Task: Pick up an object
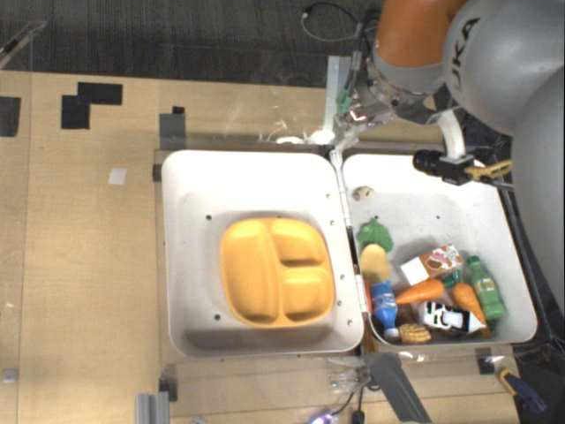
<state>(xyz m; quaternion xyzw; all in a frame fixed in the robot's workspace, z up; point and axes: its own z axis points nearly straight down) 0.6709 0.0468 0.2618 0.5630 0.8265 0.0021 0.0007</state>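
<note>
Nothing is lifted yet: the claw (346,126) hangs over the far edge between the bins, I cannot tell its state, and the toys (430,294) lie untouched in the right bin (402,188).

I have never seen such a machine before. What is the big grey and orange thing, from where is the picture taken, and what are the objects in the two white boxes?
The big grey and orange thing is a robot arm. It reaches in from the right of the picture. Its task is to pick up an object. The camera is fixed above the bench and looks down at a slant.

On the wooden bench lie two shallow white plastic bins. The left bin holds a yellow plastic tray with three compartments. The right bin holds a pile of small toy foods near its lower edge: an orange carrot, a green bottle, a blue bottle and a green broccoli piece, among others.

The end effector hangs over the far edge of the bins, away from the pile. I see nothing held in it.
</note>
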